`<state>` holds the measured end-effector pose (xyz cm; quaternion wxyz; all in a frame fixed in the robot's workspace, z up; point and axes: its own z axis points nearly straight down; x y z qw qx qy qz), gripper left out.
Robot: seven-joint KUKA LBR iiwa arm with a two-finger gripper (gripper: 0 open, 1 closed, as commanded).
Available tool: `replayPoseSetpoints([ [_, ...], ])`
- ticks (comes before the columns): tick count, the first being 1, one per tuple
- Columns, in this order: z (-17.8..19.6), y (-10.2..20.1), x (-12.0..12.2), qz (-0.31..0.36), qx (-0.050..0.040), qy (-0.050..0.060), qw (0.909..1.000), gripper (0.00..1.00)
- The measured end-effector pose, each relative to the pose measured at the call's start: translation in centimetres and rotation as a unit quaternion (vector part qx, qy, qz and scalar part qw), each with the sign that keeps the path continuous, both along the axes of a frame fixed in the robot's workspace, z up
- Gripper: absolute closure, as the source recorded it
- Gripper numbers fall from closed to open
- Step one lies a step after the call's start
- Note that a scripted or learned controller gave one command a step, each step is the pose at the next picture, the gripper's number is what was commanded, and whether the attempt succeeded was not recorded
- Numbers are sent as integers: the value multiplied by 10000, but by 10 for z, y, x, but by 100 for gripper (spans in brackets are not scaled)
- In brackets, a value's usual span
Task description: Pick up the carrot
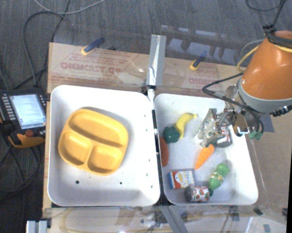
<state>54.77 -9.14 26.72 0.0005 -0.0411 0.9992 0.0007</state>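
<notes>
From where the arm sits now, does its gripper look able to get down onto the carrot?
Probably yes. The gripper hangs just above the carrot's upper end in the right bin, and the carrot lies apart from the green bottle and carton.

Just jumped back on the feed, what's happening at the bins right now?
The arm reaches in from the right, and its gripper hangs over the right bin, right at the upper end of the carrot. The carrot lies on the bin floor, so it is not yet picked up. Around it lie a banana, a dark green vegetable, a small carton, a can and a green bottle. The left bin holds a yellow divided tray.
</notes>
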Motion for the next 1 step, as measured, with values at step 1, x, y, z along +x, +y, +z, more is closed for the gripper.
replayPoseSetpoints([
  [1, -42, -1, -48, 2678, 12, 10, 9635, 100],
])
